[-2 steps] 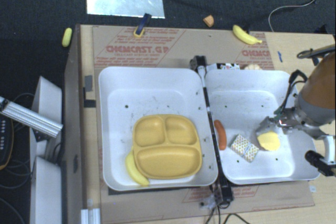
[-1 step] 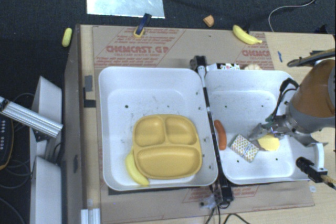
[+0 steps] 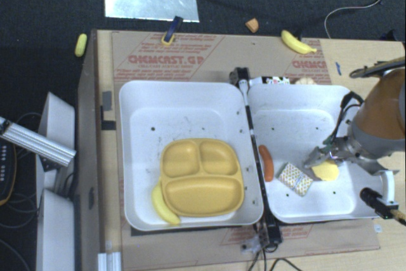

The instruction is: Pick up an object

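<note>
Where visible, hand (image 3: 321, 159) beside lemon (image 3: 326, 171)

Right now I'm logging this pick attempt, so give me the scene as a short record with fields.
left bin: yellow divided tray, banana at its lower left edge
right bin: hot dog, checkered packet, yellow piece
claw: low over the yellow piece, grasp cannot be judged
outside bins: second banana on the board
</note>
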You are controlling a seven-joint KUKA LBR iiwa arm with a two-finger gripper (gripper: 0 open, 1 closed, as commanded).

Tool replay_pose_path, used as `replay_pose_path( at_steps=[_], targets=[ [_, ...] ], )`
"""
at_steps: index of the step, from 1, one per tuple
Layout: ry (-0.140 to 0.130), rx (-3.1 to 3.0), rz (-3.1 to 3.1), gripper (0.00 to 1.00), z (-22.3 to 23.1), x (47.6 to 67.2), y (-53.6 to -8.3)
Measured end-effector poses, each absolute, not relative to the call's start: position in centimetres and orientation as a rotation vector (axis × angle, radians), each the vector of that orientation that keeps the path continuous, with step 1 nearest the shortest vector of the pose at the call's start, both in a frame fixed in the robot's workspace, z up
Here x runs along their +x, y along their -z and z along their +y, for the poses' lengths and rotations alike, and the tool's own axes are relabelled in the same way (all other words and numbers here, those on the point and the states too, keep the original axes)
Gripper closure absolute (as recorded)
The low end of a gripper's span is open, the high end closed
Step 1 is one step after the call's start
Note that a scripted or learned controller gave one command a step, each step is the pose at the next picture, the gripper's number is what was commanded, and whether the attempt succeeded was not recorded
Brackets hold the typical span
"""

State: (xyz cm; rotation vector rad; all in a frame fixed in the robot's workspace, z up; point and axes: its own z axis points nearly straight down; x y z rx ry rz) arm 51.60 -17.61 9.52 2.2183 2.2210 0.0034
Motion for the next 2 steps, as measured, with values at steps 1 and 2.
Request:
replay_pose_path(
  at_steps=[1, 2],
  targets=[
    [-0.005, 2.214, 2.223, 1.00, -15.0, 59.3, -15.9],
    [-0.003, 2.215, 2.225, 1.00, -9.7, 55.4, -20.2]
  ],
)
